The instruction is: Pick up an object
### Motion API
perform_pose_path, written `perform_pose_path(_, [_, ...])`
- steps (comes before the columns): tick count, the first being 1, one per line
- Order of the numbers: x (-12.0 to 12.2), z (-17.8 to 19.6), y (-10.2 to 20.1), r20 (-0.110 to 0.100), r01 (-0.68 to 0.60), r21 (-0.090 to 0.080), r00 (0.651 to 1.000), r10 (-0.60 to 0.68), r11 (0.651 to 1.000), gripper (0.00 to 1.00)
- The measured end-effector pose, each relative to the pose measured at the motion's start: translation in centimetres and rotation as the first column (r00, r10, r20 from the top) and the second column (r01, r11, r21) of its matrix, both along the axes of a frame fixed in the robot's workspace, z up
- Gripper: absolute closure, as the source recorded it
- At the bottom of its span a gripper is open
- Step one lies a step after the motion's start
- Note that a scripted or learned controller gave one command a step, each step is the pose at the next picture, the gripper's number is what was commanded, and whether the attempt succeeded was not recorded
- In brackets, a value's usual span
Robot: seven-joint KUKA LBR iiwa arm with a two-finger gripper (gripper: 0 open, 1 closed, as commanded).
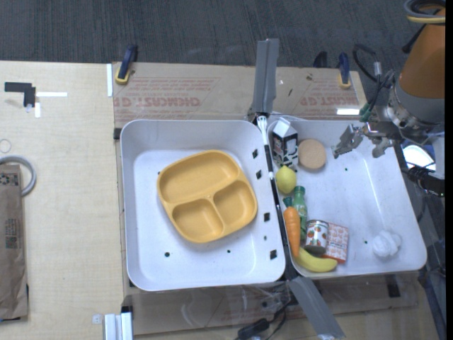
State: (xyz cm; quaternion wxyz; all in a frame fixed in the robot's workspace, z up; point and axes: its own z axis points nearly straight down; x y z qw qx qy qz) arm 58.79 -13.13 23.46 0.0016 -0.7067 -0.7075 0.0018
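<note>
The banana (316, 262) lay nearest the camera, at the near edge of the right bin (396, 211), just beside the divider between the two bins. A can (316, 235) rested just above it, touching a printed packet (337, 241) on its right. A carrot (291, 229) ran lengthwise along the divider, its tip toward the banana. A green bottle (300, 202) lay beside the carrot's top end. A lemon (285, 179) sat farther back, against the divider. A small carton (284, 144) — black and white — stood upright in the far left corner of that bin. A tan round object (312, 155) lay just to the carton's right. A white crumpled object (386, 244) lay apart from the rest, near the bin's right wall.

The left bin (141, 253) contained a yellow tray (206, 195) with three compartments, set at a slant near the bin's centre.

The arm (425, 69) entered from the right. The gripper (362, 140) hung over the far right part of the right bin, well apart from the cluster along the divider. No object sat between its fingers — whether the claw was released or clenched could not be determined at this resolution.

A cardboard sheet (191, 94) lay behind the bins, held by a blue clamp (127, 62) at its left corner.
</note>
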Motion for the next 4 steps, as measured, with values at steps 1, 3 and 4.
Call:
perform_pose_path(1, [-2.5, -14.4, -6.0, 0.003, -0.139, 0.001, 0.990, 0.139, 0.990, 0.00])
perform_pose_path(3, [-0.2, -14.4, -6.0, 0.005, -0.462, -0.001, 0.887, 0.462, 0.887, 1.00])
perform_pose_path(4, [2.4, -5.0, -9.1, 0.006, -0.556, -0.002, 0.831, 0.556, 0.831, 1.00])
